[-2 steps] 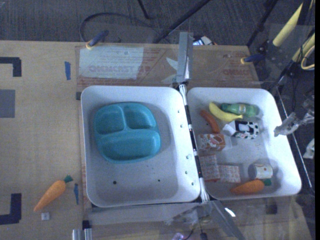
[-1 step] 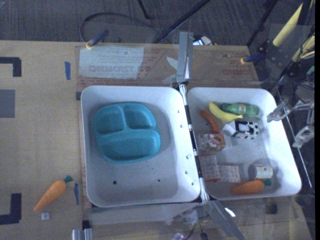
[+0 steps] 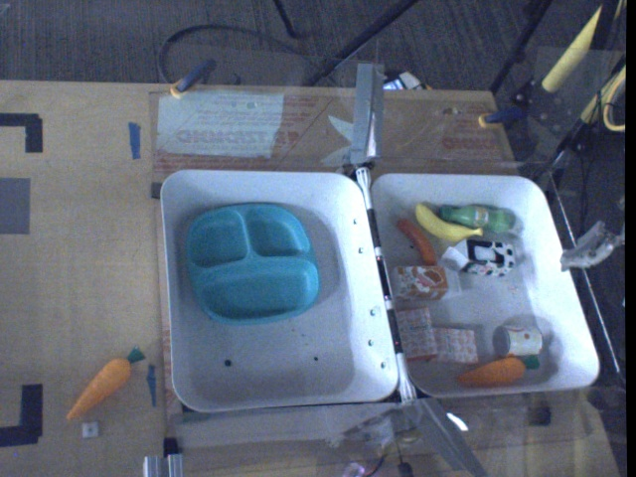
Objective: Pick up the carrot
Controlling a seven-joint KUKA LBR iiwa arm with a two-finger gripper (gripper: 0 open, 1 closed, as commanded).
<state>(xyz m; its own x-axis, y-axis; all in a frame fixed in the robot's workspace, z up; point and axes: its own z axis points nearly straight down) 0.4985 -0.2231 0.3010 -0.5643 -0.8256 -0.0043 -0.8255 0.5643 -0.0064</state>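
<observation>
An orange carrot with a green top lies along the front wall of the right bin, its tip pointing left. Just behind its leafy end is a small can, and a patterned packet lies to its left. A second carrot lies on the wooden bench outside the bins, at the front left, tilted with its green top up and to the right.
The right bin also holds a banana, a green bottle, a cow-patterned carton, a red-orange stick and a small box. A teal divided tray sits in the left bin. A pale grey piece sticks out beside the right bin's right wall.
</observation>
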